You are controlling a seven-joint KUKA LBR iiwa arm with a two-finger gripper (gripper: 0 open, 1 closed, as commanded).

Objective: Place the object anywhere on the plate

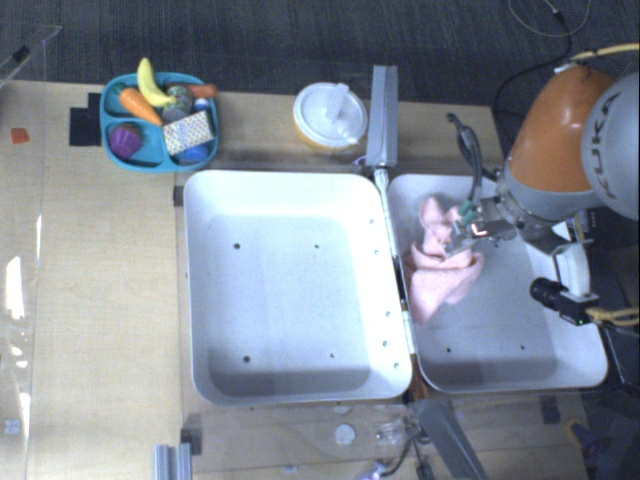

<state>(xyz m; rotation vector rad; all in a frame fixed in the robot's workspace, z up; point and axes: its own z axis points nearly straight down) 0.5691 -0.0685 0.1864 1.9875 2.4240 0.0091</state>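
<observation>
At the far left of the light wooden bench [90, 298] sits a blue compartmented plastic plate [158, 123] loaded with toy food: a yellow banana [152, 83], an orange carrot [139, 105], a purple piece [126, 140] and a speckled grey sponge-like block [189, 131]. Further right along the bench's back edge stands a round white lidded container with a yellow rim [330, 115], just beside a grey metal upright post [381, 118]. Dark carpet [300, 13] lies beyond the bench.

The large left white shallow bin [290, 288] fills the bench's middle. Touching its right wall is the smaller right white shallow bin [520, 338], and in that bin's upper left part lies the soft pink crumpled cloth [440, 263]. The cloth's long axis runs roughly from the back of the bin towards the front, its broader end pointing to the front, near the wall the bins share.

The two-finger gripper [466, 230] sits down on the cloth's upper right edge, touching it; whether its fingers are spread or pinching fabric cannot be told. Behind it rises the grey arm with its orange band [560, 133].
</observation>
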